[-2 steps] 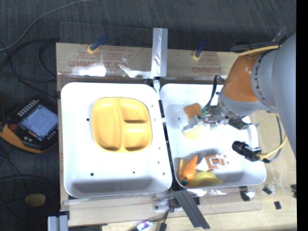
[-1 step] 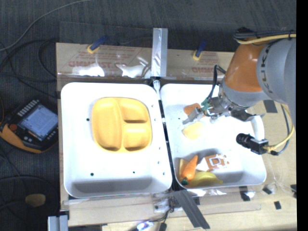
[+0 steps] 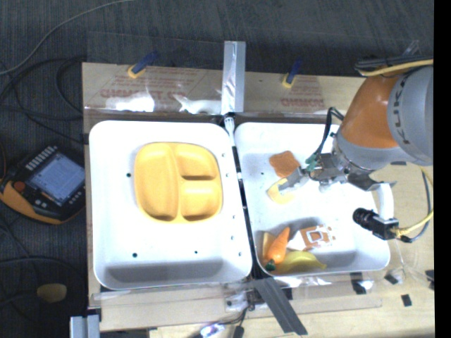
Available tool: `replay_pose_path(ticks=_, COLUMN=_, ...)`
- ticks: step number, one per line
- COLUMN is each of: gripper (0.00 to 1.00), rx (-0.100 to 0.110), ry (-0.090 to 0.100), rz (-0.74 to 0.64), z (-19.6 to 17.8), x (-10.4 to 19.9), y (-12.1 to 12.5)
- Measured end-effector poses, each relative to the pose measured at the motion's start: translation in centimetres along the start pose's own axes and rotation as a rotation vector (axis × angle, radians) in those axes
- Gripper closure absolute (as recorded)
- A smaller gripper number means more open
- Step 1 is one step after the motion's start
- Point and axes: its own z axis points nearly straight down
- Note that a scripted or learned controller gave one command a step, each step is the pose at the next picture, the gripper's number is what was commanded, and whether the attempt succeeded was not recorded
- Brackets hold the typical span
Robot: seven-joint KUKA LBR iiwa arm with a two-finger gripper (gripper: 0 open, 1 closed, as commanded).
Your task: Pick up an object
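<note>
Crowded against right bin's (image 3: pixel 380 255) near wall: carrot (image 3: pixel 278 245), banana (image 3: pixel 299 262), small carton (image 3: pixel 317 238). Mid-bin, hand (image 3: pixel 296 182) over pale yellow block (image 3: pixel 280 191), grip impossible to judge. Beyond, orange piece (image 3: pixel 284 163) with open floor towards far rim.

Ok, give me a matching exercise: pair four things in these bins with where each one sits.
Things:
1. yellow divided plastic tray
2. orange toy carrot
3. brown flat toast-like piece
4. pale yellow block

Places:
A. right bin, near corner, on a yellow banana
B. left bin, middle
C. right bin, by the gripper tip
D. right bin, toward the far wall

Pairs: 1-B, 2-A, 3-D, 4-C
</note>
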Motion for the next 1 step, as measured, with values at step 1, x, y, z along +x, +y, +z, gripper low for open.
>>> replay_pose_path(ticks=1, gripper=0.00, rx=-0.012, ry=-0.004, rz=0.062, z=7.68, x=1.36, y=3.55)
